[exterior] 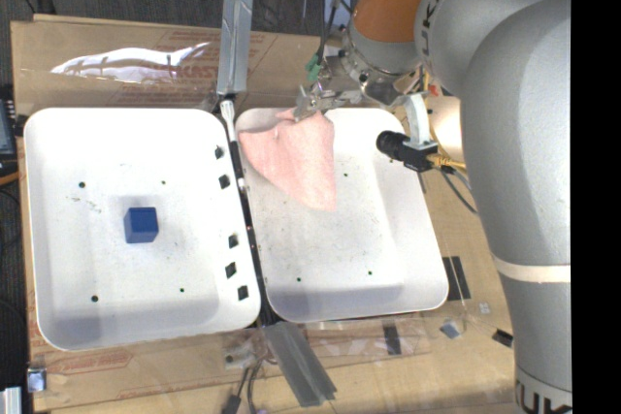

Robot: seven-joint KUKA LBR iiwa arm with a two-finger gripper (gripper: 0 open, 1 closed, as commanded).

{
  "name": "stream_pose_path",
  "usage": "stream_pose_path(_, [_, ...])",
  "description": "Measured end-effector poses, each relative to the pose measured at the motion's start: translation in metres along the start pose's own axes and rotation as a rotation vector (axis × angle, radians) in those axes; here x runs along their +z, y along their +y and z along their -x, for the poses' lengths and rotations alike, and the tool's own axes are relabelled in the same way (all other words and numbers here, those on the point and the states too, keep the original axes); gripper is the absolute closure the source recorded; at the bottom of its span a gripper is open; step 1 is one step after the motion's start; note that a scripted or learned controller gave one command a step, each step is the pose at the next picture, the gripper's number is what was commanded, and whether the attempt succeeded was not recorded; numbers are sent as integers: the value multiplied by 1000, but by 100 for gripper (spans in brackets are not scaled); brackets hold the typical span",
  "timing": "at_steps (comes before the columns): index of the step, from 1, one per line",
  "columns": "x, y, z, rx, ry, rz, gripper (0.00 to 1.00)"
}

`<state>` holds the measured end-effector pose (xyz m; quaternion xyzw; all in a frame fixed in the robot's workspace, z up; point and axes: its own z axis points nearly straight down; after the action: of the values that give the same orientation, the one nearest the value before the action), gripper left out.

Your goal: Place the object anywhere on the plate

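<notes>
A pink cloth (296, 160) hangs by its top corner from my gripper (309, 104), which is shut on it. The cloth droops over the far left part of the right white bin (374, 242), with its lower edge near or on the bin floor. The grey arm with its orange band comes in from the upper right and covers the bin's far right corner. A small blue cube (142, 224) sits on the floor of the left white bin (58, 305), well apart from the gripper.
A black divider strip (238, 208) with clips runs between the two bins. A black cylindrical part with a cable (406, 150) juts out over the right bin's far right side. Brown cardboard (126, 63) lies behind the bins.
</notes>
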<state>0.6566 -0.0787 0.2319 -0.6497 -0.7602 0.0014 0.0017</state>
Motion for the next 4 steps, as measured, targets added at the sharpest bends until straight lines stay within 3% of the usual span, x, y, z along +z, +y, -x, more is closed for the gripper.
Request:
stream_pose_path(3, [12, 13, -162, -1216, -5, 4, 100])
stream_pose_path(4, [1, 19, -177, -1417, -5, 3, 100])
